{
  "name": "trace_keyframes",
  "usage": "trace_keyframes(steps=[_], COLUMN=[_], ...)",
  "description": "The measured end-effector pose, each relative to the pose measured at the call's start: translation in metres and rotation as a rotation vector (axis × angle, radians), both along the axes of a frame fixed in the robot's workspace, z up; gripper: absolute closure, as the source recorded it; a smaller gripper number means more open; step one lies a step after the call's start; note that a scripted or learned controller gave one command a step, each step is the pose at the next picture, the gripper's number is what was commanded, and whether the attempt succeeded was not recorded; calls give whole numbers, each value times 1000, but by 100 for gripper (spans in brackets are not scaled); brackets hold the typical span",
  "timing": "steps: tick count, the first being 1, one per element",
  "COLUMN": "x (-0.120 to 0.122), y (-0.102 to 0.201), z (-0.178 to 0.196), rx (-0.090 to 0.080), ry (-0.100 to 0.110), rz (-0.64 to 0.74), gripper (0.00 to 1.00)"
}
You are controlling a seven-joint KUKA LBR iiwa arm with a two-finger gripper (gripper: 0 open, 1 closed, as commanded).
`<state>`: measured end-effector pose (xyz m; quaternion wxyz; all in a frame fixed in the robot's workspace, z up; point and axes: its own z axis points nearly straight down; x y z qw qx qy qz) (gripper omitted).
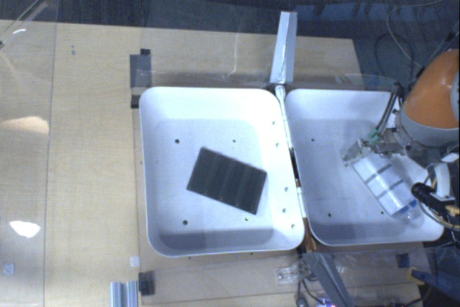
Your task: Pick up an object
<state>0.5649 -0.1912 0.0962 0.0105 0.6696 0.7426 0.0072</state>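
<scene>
Arm (pixel 431 101) low at right, wrist down

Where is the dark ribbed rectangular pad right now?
The dark ribbed pad lies flat in the left bin, near its middle and turned at a slant. The gripper is over the right bin, apart from it.

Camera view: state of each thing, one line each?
Dark ribbed pad: lying flat in the left bin, tilted to its walls, untouched.
Clear plastic bottle: on its side in the right bin, under the arm.
Arm: reaching into the right bin over the bottle.
Gripper: low by the bottle; grip cannot be told.
</scene>
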Motion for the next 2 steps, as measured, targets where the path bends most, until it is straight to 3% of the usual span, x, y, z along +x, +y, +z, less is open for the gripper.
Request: trace_keyframes(steps=[1, 2], x=[26, 11], y=[21, -14], z=[5, -7], rx=[4, 0], ry=[17, 15], rz=[-59, 118], gripper=[0, 0])
